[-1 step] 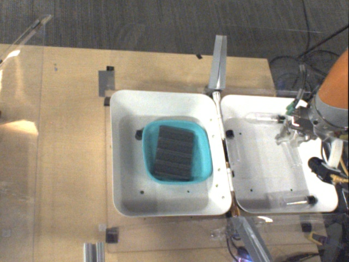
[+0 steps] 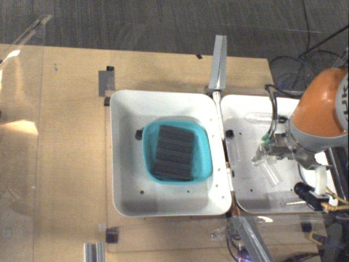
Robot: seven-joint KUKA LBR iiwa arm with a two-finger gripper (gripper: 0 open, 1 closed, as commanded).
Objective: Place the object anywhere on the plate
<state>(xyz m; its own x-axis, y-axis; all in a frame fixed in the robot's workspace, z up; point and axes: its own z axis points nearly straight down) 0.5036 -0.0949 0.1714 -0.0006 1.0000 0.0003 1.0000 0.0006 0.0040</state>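
Arm [image 2: 322,111] reaches in from the right, over the right bin [image 2: 245,201]. Pincer [image 2: 266,165] sits low above that bin's floor, approx. mid-bin. Its two clear fingers [image 2: 271,173] look spread apart w/ nothing between them; they're see-through against white, so how wide is hard to judge. Can't tell if the tips touch the bin floor.

Dark ribbed block [image 2: 174,151] lies flat on the teal plate [image 2: 203,152] in the left bin [image 2: 122,146], roughly centred on the plate, long side running near-to-far w/ a slight tilt. Block and pincer are well apart, bin divider between them.
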